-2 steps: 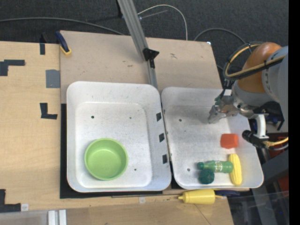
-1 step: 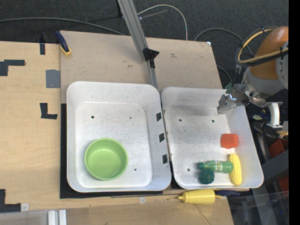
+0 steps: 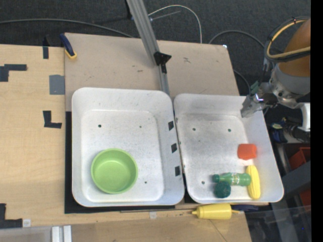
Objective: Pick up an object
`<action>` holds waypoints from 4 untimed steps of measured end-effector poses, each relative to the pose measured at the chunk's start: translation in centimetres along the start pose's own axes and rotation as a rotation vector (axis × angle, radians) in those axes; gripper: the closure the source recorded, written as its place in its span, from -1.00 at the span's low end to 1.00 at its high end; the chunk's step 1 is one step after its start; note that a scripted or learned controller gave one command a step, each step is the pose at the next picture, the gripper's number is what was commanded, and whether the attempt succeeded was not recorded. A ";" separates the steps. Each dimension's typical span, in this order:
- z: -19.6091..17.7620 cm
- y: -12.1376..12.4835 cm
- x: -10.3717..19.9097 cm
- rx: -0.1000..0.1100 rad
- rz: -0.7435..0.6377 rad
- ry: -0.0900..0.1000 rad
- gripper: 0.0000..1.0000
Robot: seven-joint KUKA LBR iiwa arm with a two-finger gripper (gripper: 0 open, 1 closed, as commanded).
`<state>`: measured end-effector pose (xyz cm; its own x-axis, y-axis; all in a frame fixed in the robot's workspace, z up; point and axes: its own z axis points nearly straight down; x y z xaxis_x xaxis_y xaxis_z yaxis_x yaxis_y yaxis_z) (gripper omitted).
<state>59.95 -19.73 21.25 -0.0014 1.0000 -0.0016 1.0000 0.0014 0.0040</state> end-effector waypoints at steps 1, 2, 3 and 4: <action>-4.3 0.2 0.3 0.000 -0.001 0.000 1.00; -2.8 -0.9 5.8 0.007 -0.004 0.003 1.00; -1.9 -2.4 11.8 0.007 -0.005 0.003 1.00; -0.9 -3.8 16.4 0.008 -0.004 0.003 1.00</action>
<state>56.15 -3.30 22.08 -0.0054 1.0000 0.0011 1.0000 0.0054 -0.0043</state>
